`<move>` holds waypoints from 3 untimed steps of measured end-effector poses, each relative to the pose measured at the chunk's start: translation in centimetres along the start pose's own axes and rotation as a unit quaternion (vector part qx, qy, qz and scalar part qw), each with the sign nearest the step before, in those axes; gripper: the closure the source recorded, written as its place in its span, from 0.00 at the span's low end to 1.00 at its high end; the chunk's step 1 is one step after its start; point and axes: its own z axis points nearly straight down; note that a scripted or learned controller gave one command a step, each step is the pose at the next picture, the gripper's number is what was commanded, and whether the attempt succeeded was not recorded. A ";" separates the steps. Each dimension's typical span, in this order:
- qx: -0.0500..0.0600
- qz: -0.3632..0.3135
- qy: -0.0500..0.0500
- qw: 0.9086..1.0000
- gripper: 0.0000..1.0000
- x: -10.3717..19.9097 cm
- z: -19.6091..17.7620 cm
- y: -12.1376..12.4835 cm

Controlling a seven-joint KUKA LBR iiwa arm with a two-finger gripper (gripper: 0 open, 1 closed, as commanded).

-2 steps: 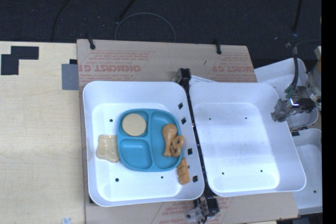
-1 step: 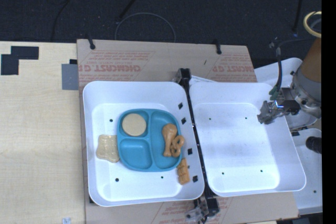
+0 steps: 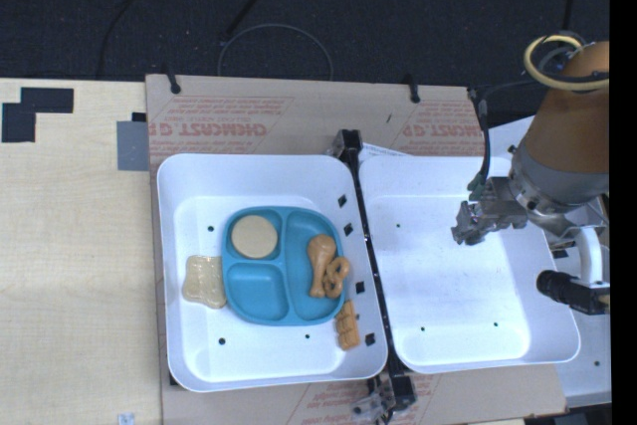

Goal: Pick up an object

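Note:
A blue divided plate (image 3: 261, 297) lies in the left bin (image 3: 189, 184). On it sit a round tan disc (image 3: 254, 236) and a brown twisted, pretzel-like piece (image 3: 326, 265). A pale yellow flat piece (image 3: 204, 281) rests against the plate's left rim. A small orange-brown piece (image 3: 346, 325) lies at the plate's lower right, on the bin floor. My gripper (image 3: 471, 225) hangs over the right bin (image 3: 448, 314), in its upper right part, far from all of these objects. Nothing shows between its fingers.
A black divider (image 3: 360, 244) separates the two bins. The grey arm with its orange band (image 3: 572, 129) reaches in from the right. Cardboard (image 3: 279, 119) lies under the bins, and dark cables cross the black floor behind.

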 end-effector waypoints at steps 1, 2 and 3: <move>0.000 0.000 0.000 1.000 1.00 5.6 -0.5 -0.3; 0.000 -0.001 0.000 1.000 1.00 10.9 -0.9 -0.7; 0.000 0.000 -0.001 1.000 1.00 16.4 -1.0 -1.8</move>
